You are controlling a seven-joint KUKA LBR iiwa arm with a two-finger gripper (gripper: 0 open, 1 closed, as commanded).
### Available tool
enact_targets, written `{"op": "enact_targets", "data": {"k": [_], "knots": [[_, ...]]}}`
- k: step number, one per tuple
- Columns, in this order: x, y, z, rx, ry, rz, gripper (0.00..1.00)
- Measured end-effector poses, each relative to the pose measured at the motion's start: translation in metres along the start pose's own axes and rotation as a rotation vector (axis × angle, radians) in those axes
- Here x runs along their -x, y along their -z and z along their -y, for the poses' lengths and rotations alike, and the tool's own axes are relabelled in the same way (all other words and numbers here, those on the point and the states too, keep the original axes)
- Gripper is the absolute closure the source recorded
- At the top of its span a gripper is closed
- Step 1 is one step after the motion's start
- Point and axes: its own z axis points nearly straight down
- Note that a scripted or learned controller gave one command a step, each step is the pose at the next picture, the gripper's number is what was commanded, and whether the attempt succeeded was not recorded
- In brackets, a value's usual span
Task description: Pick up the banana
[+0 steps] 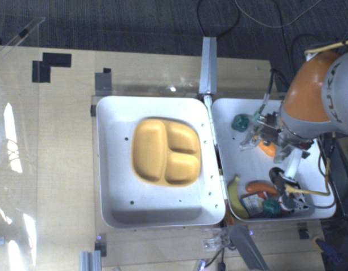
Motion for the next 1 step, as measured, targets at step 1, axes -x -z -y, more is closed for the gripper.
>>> {"op": "enact_targets", "data": {"k": [1], "knots": [[0.0809,-0.0342,0.0202,0.001,0.099,0.0,0.0]]}}
